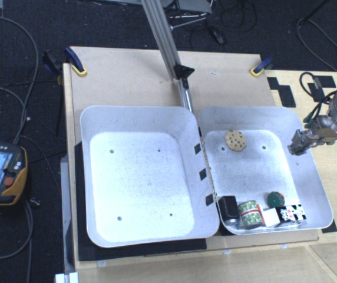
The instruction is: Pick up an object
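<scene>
Robot hand waits at the right bin's edge

The hand (298, 143), grip unclear, sits right of the cookie (235, 140). It could bump the right bin (257, 122) wall and miss.

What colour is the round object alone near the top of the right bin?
Tan with dark speckles, cookie-like; seen in the camera view.

Two bins (139, 125) (310, 175); one cookie (235, 140); five small objects (261, 212).

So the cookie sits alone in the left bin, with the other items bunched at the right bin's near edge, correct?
Not quite: the cookie sits alone in the right bin, not the left. The other items are bunched at that bin's near edge, as the camera view shows.
</scene>
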